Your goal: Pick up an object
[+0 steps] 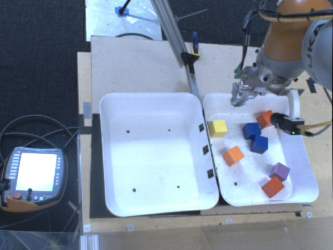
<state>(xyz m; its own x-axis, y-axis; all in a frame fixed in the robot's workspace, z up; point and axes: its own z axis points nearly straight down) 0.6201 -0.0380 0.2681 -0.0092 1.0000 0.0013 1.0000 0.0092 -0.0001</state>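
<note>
Gripper (242, 95) hangs over the upper edge of the right bin (307, 163), in the upper right of the frame. Whether its fingers are apart or together cannot be told from this angle; nothing is seen between them.

Candidate objects all lie in the right bin: yellow cube (218, 127) near the bin's left wall, orange cube (233, 155) below it, two blue cubes (255, 137) touching at centre, an orange-red cube (265, 119) to their upper right, purple cube (280, 170) and red cube (272, 186) close together at lower right. Left bin (112, 139) holds none.

Judgement: no grasp is made yet; the step in hand is choosing and approaching a target. The yellow cube is nearest the gripper and stands apart from the rest, so it is the soundest choice. Descend squarely over its centre, fingers aligned to two flat faces, clear of the bin wall. The touching blue pair and the purple-red pair risk a jammed or double contact.
</note>
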